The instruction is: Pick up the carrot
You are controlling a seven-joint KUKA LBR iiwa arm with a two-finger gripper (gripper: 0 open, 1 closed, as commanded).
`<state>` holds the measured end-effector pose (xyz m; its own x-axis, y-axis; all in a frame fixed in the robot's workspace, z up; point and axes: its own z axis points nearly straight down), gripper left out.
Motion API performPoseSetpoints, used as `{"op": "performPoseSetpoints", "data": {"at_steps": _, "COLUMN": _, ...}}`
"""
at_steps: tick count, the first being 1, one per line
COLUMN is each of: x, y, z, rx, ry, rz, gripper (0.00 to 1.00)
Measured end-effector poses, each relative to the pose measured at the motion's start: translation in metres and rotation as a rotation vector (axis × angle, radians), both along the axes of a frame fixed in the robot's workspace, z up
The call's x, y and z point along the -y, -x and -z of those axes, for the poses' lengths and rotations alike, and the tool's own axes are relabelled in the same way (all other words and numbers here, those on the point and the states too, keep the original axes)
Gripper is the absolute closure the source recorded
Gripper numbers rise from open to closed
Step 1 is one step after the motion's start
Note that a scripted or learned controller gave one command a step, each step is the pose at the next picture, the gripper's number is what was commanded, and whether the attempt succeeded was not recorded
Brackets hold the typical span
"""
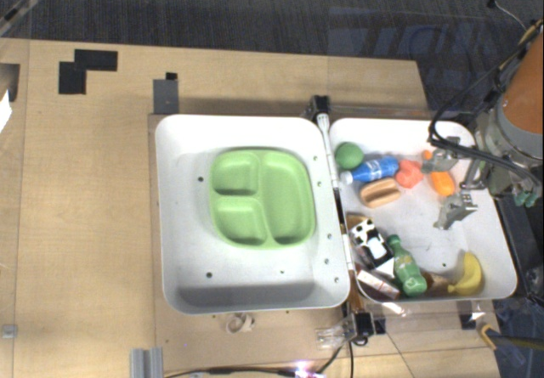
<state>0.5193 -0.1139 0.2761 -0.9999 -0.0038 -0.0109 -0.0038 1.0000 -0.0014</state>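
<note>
The carrot [441, 182] is a short orange piece lying in the right bin [501, 242], near its far right side. My gripper [456, 211] hangs just in front of it and slightly right, over bare bin floor. Its fingers stand open with nothing between them. The wrist and cables cover part of the bin's far right corner and touch the carrot's upper edge in the view.
Also in the right bin are a green ball [348, 155], a blue bottle [374, 170], a salmon-pink toy [410, 174], a hot dog [380, 191], a green bottle [407, 271], a banana [468, 273] and a black-and-white toy [367, 236]. The left bin [178, 198] holds a green divided tray [260, 196].
</note>
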Motion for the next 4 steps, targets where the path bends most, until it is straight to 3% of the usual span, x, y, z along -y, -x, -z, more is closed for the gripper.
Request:
{"op": "performPoseSetpoints", "data": {"at_steps": 1, "x": 0.045, "y": -0.042, "z": 0.026, "rx": 0.001, "ry": -0.001, "rz": 0.143, "gripper": 0.0}}
{"op": "performPoseSetpoints", "data": {"at_steps": 2, "x": 0.081, "y": -0.073, "z": 0.115, "rx": -0.005, "ry": -0.004, "rz": 0.353, "gripper": 0.0}}
{"op": "performPoseSetpoints", "data": {"at_steps": 3, "x": 0.09, "y": -0.106, "z": 0.187, "rx": 0.006, "ry": -0.002, "rz": 0.385, "gripper": 0.0}}
{"op": "performPoseSetpoints", "data": {"at_steps": 4, "x": 0.054, "y": -0.082, "z": 0.187, "rx": 0.003, "ry": -0.006, "rz": 0.472, "gripper": 0.0}}
